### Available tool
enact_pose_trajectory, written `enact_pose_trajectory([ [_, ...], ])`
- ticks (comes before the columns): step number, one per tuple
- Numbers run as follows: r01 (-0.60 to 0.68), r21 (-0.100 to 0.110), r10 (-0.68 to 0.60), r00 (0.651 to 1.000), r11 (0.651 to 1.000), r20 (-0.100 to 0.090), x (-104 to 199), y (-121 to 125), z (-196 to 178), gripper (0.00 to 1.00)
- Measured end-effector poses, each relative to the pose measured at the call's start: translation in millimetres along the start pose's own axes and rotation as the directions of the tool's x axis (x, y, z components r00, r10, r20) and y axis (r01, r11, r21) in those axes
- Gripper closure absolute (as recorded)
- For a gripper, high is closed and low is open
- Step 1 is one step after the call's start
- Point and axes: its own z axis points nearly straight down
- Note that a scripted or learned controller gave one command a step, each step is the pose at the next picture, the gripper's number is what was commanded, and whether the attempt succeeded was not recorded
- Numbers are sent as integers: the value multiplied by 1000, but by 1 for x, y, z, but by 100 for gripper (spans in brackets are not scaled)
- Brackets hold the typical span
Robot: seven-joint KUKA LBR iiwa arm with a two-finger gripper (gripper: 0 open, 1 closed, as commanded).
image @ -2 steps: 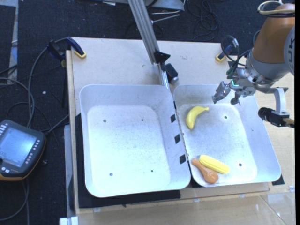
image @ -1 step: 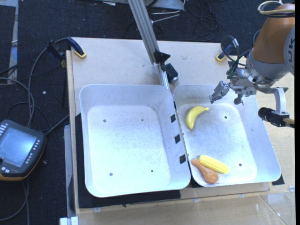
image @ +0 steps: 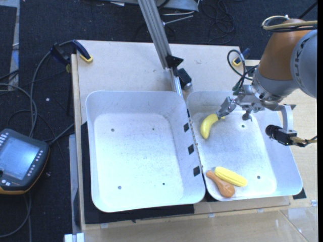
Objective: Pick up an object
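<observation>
Fingers point(image: 225, 108) of mine reach down into the right bin point(image: 275, 158); I cannot tell if they are spread or pressed together. Their tips sit at the banana's point(image: 207, 125) upper end, seemingly touching it. Farther toward the front lie a corn cob point(image: 231, 176) and an orange piece point(image: 222, 185).

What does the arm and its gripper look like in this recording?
The arm is grey with a wide orange band above the wrist. A yellowish cable loops over its top. The gripper is small, metal-grey, with thin fingers, and a black part sticks out beside it.
</observation>
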Motion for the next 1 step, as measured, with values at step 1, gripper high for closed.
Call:
enact_pose_trajectory([
  [1, 0, 1, 0, 1000, 1000, 0, 8, 4, 57, 0],
])
